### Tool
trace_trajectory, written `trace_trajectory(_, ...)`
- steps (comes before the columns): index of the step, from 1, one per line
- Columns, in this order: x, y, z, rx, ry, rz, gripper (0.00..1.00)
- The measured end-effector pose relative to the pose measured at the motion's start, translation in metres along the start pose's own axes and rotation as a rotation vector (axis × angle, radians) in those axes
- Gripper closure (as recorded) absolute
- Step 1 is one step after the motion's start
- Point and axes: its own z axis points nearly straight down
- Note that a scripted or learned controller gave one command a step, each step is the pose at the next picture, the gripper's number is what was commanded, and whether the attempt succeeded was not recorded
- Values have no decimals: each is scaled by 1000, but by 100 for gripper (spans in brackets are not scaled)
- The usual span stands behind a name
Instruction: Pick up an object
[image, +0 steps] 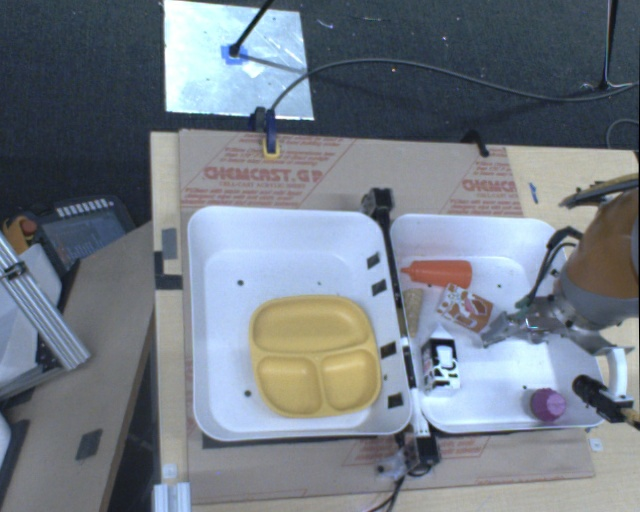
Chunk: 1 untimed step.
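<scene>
So from where I'm standing nothing's been picked up yet. The arm (605, 265) is leaning in over the right bin (500, 232), and the gripper (497, 334) is pointing toward the small red-and-white packet (466, 308), close to it or maybe just touching, hard to say. Whether the tool is released or clenched, I honestly can't tell from this angle. Everything looks like it's lying on the bin floor: the orange bottle-shaped thing (438, 272) just above the packet, a black-and-white carton (441, 364) by the divider, and a purple object (547, 404) near the front edge. The left bin (215, 330) just has a yellow divided tray (314, 353). The whole grab and lift is left to do, I'd guess.
</scene>
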Motion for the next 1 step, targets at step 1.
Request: trace_trajectory(1,-1,2,-14,-5,-2,0,100)
